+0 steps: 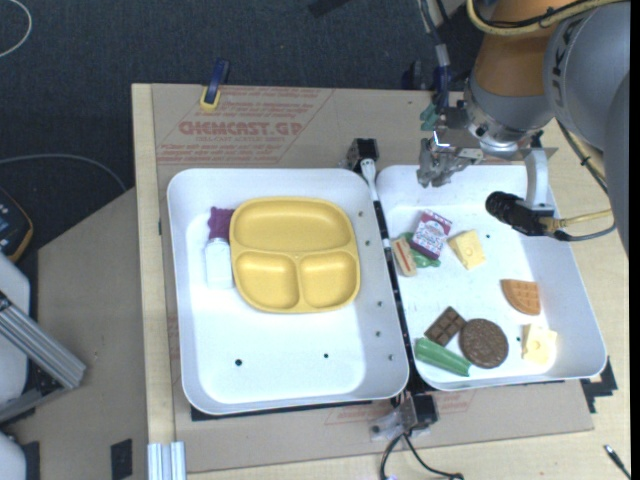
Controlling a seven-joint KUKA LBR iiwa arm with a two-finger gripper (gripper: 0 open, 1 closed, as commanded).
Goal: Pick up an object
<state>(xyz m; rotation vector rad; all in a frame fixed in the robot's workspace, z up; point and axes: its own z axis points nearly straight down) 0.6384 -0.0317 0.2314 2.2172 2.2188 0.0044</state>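
- fingers (432, 172) hang over the far left corner of the right bin (562, 280), spread a little, nothing between them, touching no item
- grey arm (520, 63) with the orange band comes in from the far right and covers the far right corner of that bin
- hard to make out: two small dark dots (238, 361) on the left bin (290, 373) floor near its near edge, too small to tell what they are
- purple item (219, 222) in the left bin is partly hidden under the plate's left rim, so its shape is unclear
- right bin, near to far: green piece (442, 356) at the near left corner
- round brown cookie (484, 341) just beside it, pale yellow block (539, 345) by the near right edge
- brown chocolate bar (444, 325) touching or nearly touching the cookie, on its left
- orange-brown waffle piece (520, 294) toward the right edge, mid bin
- hot-dog piece (403, 257) against the left wall
- yellow wedge (467, 249) and small purple-and-white carton (431, 235) side by side, the items nearest the fingers yet still apart from them
- left bin: yellow divided plate (295, 253), three compartments, in the far half
- white item (217, 263) between the plate and the bin's left wall, just near of the purple item
- both bins sit side by side on the table (152, 298), walls touching
- blue-and-yellow clamp (212, 86) on the table's far left edge
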